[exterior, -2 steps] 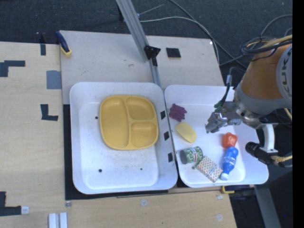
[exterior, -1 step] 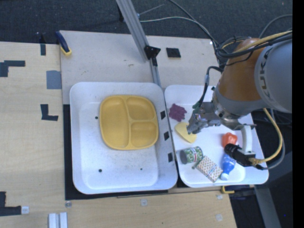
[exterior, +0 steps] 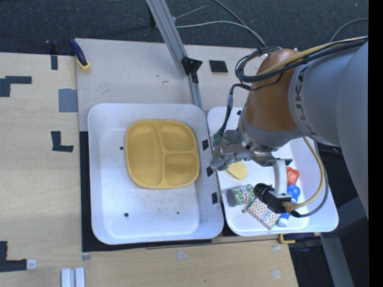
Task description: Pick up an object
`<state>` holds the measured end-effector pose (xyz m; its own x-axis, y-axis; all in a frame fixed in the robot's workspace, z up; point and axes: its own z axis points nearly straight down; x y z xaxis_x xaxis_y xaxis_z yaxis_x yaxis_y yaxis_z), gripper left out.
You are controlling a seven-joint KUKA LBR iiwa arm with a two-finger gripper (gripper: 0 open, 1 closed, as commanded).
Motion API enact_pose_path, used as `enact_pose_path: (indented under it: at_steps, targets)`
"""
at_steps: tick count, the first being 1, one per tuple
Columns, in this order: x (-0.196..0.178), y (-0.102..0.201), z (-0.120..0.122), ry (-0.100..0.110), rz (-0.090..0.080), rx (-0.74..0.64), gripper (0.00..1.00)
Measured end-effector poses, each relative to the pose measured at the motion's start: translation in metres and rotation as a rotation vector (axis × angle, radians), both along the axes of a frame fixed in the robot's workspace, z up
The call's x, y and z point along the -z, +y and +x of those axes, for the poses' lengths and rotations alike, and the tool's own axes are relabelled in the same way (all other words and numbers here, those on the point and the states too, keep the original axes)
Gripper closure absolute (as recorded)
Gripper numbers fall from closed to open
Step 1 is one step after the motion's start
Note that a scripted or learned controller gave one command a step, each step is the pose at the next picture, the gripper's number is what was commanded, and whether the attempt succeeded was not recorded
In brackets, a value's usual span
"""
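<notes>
Plainly, little writing could be read: dark lettering ran down the grey arm at 2 o'clock, too foreshortened to spell out, and the green-labelled can carried print too small to make out. The bench was pale wood marked with several black tape pieces, a lighter board lay under the bins, and dark carpet ran along 12 o'clock, crossed by one slanting metal pole. One yellow-and-blue clamp sat at 10 o'clock. Two white bins stood side by side. The left bin held one yellow plate with three compartments, lying flat towards its 12 o'clock side. The right bin held one yellow wedge, the one can, one patterned packet, one red piece and one blue piece. The gripper hung over the right bin's 9 o'clock rim, and whether it was open or closed, or had hold of anything, could not be told. The wedge lay just beside it at its 4 o'clock, the can at the wedge's 6 o'clock, the packet touching the can at 4 o'clock.
</notes>
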<state>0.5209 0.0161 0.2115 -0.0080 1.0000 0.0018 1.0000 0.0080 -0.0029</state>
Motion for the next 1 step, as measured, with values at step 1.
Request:
enact_pose_path:
  at_steps: [1]
  targets:
    - [-0.0032, 0.0567, 0.0084, -0.001, -0.001, 0.000, 1.00]
